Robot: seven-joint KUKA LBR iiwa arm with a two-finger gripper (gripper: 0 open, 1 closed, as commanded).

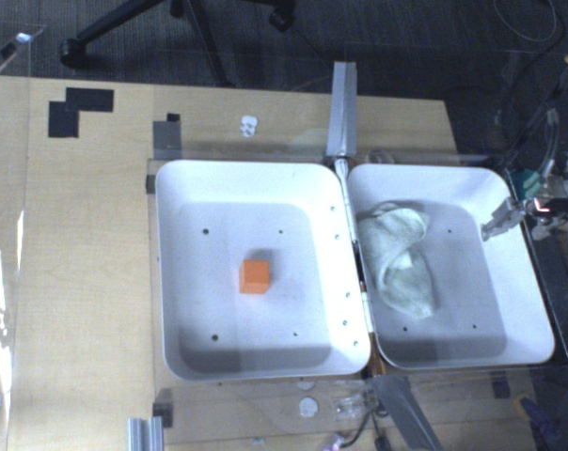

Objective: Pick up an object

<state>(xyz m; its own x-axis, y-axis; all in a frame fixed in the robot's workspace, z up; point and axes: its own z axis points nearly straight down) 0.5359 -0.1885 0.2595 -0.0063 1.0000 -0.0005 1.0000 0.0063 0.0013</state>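
A small orange cube (255,276) rests on the floor of the left white bin (185,186), a little left of its middle. A crumpled white cloth (397,257) lies in the left half of the right white bin (510,327), against the divider side. My gripper (501,222) pokes in at the right bin's upper right rim, well to the right of the cloth and far from the cube. Nothing is seen held in it.
A grey metal post (342,111) stands at the back where the two bins meet. The wooden bench (77,252) stretches to the left of the bins. Cables and dark gear (547,139) crowd the right edge, and a chair base (190,7) sits on the floor behind.
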